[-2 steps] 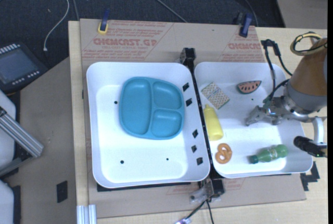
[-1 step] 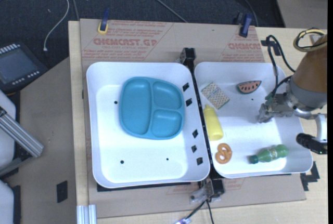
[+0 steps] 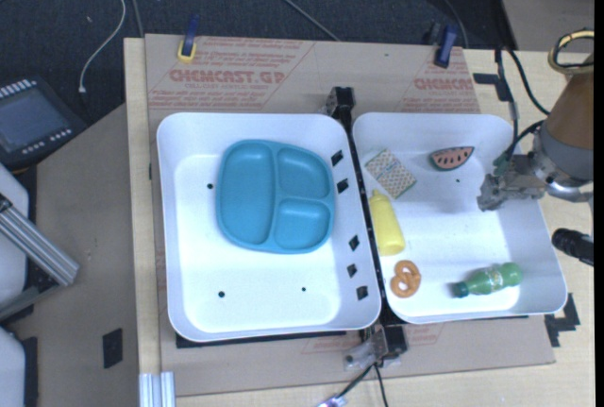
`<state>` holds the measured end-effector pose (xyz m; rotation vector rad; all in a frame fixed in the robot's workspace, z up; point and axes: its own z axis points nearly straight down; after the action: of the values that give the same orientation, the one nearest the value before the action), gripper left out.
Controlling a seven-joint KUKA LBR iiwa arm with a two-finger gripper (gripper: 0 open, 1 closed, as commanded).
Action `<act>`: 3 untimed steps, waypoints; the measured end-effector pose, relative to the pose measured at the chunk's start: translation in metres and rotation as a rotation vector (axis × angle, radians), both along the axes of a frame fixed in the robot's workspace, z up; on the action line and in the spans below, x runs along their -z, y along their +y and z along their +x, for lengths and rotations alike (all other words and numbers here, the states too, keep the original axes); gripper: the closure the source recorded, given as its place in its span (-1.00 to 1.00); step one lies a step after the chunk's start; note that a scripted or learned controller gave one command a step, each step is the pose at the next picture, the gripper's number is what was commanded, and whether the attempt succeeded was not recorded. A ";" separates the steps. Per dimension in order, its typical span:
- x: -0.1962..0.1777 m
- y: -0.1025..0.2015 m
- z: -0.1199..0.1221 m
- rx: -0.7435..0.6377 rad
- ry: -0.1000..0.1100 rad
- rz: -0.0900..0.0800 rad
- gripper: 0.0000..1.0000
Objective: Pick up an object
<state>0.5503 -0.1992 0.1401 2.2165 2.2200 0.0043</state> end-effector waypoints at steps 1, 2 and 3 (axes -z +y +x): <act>-0.049 0.007 0.008 -0.001 -0.002 -0.001 1.00; -0.111 0.014 0.013 -0.001 -0.004 -0.001 1.00; -0.117 0.015 0.014 0.000 0.002 0.000 1.00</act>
<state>0.5639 -0.1846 0.2571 2.2177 2.2213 0.0025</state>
